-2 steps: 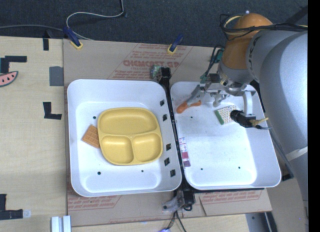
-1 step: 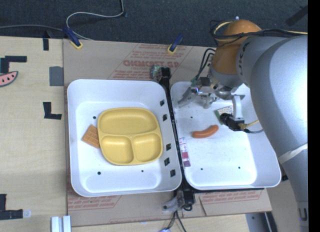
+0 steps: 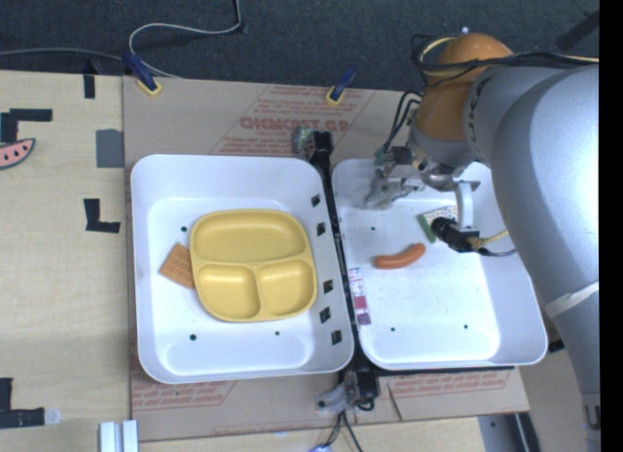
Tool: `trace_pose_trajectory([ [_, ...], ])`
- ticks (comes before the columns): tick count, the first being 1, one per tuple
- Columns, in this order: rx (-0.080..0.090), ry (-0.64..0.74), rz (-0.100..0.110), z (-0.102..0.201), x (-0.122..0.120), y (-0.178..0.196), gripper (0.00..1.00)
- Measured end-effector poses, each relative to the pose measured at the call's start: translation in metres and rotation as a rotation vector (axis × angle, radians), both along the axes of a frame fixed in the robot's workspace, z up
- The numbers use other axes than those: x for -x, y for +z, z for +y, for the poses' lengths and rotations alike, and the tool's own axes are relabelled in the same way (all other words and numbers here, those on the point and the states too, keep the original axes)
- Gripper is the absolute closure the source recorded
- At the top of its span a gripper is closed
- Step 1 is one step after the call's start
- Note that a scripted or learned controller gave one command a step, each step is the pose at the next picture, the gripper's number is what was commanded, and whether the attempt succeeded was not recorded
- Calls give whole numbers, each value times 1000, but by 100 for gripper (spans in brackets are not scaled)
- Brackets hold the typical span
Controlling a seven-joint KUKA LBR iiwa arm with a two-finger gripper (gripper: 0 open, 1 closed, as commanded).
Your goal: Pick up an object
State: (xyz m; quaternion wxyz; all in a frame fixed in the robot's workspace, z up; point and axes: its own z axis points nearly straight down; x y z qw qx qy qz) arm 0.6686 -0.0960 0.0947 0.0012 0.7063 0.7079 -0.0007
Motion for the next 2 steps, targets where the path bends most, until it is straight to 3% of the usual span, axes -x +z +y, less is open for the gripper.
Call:
trace_pose_trajectory([
  [1, 0, 0, 0, 0, 0, 0, 0],
  [2, 0, 0, 1, 0, 0, 9, 100],
])
